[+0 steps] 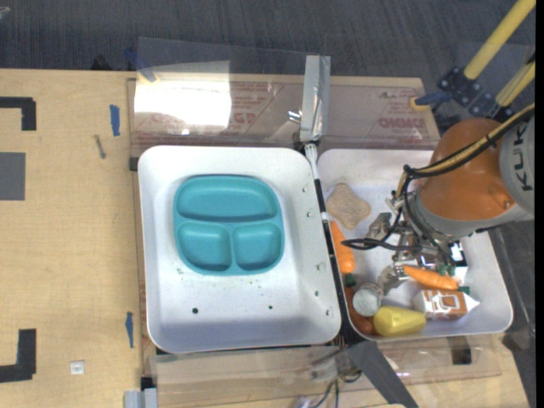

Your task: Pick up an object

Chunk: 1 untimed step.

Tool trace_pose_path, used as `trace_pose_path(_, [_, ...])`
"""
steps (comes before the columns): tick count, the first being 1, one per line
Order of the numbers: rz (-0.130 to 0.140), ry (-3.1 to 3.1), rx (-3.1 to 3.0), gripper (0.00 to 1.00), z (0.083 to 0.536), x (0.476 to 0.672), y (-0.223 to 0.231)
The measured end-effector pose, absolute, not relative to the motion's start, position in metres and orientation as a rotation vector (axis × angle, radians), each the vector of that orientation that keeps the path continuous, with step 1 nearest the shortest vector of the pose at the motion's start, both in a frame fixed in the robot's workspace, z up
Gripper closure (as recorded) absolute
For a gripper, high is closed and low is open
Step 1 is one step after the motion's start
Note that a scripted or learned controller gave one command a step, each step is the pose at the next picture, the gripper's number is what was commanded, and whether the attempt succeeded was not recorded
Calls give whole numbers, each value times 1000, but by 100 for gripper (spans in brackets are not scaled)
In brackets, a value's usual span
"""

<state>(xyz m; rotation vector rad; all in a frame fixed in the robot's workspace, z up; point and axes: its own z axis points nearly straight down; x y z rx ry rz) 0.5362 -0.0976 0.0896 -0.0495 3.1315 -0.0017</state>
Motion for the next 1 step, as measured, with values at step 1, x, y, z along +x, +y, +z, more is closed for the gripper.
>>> trace_pose_path(1, [-7,3109,-321,0,203,587,-129])
